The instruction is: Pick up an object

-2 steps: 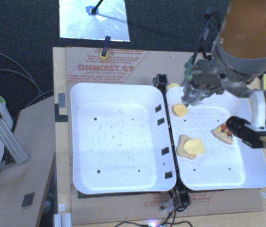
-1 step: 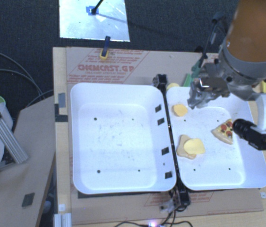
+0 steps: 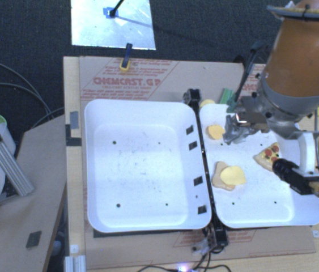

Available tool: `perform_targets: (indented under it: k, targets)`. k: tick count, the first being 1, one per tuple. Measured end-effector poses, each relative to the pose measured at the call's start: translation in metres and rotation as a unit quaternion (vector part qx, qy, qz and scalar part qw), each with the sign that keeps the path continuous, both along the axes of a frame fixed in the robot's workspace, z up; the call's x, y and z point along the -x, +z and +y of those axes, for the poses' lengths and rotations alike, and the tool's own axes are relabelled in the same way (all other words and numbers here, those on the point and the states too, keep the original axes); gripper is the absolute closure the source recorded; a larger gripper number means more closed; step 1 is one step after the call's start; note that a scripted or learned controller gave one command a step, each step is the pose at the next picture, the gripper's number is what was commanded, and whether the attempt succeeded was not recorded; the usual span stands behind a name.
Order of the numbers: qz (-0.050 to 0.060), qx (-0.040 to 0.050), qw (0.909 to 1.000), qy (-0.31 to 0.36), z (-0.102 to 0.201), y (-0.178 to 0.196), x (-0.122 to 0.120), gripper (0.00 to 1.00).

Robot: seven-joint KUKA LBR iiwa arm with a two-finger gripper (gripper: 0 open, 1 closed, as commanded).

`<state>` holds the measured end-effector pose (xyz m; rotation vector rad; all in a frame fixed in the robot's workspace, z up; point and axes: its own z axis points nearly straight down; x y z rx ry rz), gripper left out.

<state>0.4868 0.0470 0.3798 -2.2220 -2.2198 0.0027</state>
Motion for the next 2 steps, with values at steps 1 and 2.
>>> perform_targets:
  k: [1, 2]
  targets:
    - [0.0, -0.0007, 1.0, 0.004, 0.037, -0.047, 0.0, 1.0]
    - [-0.013, -0.0004, 0.9999, -0.002, -0.046, 0.144, 0.0, 1.0]
